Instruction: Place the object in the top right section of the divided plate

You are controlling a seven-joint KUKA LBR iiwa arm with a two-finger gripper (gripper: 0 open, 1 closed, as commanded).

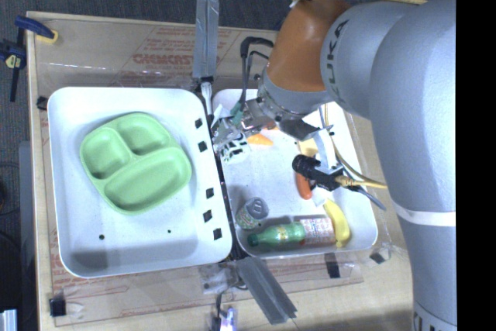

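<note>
Camera view: green divided plate [137,160] in left bin [70,244], all sections bare — nothing placed. Tool [232,132] low in right bin [358,232] near orange piece [262,139]; finger state unclear.

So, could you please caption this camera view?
KUKA arm's gripper low over right bin; green divided plate waits in left bin.

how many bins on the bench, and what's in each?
2. Left bin: the green divided plate. Right bin: green bottle, banana, small can, orange pieces; the arm may hide more.
</note>
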